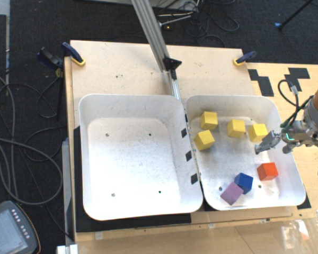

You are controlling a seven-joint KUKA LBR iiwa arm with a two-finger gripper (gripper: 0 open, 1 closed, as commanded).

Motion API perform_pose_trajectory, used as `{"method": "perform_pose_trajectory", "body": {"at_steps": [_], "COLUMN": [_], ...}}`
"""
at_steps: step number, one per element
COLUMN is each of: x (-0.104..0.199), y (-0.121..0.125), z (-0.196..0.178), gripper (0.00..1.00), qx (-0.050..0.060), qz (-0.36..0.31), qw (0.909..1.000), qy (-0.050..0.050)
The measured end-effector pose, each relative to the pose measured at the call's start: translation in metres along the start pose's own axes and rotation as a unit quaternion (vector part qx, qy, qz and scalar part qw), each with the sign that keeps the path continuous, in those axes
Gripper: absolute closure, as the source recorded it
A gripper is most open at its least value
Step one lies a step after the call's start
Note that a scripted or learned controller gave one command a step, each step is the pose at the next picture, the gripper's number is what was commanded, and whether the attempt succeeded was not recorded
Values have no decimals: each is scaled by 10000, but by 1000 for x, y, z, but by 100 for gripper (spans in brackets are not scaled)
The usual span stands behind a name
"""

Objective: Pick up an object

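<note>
Hand poised over the right white plastic bin [286, 115]

The hand [276, 141], fingers apart and holding nothing, hovers just right of the nearest yellow cube [257, 132], above the red cube [267, 171]; it should centre squarely before closing.

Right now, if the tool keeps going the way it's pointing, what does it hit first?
The tool points left into the right bin. First in that line is probably the yellow cube nearest it, at the fingers' upper side. Height is unclear from this slanted view, so it may pass above the cube.
</note>
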State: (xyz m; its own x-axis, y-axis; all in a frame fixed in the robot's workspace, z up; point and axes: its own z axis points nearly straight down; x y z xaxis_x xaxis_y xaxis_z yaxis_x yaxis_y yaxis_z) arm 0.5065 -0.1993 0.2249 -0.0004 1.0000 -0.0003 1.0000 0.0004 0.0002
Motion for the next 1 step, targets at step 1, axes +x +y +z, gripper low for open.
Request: {"method": "perform_pose_trajectory", "body": {"at_steps": [1], "x": [1], "y": [8], "z": [60], "gripper": [0], "qx": [27], "qz": [5], "qw": [10000], "qy": [9]}}
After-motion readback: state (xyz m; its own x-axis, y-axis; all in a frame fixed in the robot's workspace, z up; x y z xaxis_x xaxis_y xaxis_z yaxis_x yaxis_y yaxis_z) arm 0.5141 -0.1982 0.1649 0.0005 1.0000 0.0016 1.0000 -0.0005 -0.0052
